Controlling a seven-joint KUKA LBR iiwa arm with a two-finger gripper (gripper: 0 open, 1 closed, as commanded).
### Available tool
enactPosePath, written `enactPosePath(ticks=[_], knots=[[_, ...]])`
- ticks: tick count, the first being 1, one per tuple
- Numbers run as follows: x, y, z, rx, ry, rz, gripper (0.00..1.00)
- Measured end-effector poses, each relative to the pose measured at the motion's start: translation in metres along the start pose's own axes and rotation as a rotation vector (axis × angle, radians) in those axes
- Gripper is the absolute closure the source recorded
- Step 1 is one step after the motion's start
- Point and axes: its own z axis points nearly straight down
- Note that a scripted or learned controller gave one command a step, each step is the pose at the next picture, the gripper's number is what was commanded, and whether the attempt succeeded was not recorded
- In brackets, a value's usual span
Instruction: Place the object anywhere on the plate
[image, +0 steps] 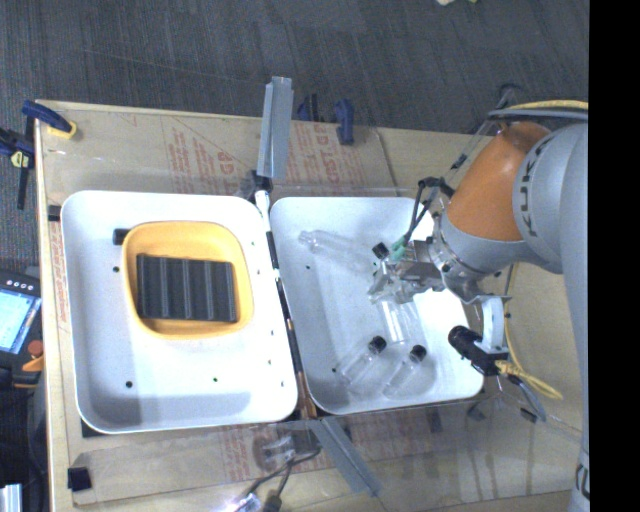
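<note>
Over the right bin (330, 385) | my claw (392, 288) hangs low, its grip unreadable from above | clear vials with black caps (362, 362) lie just below it on the bin floor | yellow plate (190, 275) with dark ridged insert sits in the left bin (100, 390).

Grey rounded arm (560, 190) with orange band (487, 190), thin green and black cables at wrist.
</note>
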Motion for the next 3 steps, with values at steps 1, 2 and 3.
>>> enactPosePath(ticks=[1, 2, 3], knots=[[0.117, 0.010, -0.013, 0.000, -0.001, -0.054, 1.00], [0.216, 0.050, -0.003, -0.002, 0.001, -0.219, 1.00], [0.215, 0.050, -0.003, -0.002, 0.001, -0.219, 0.00]])
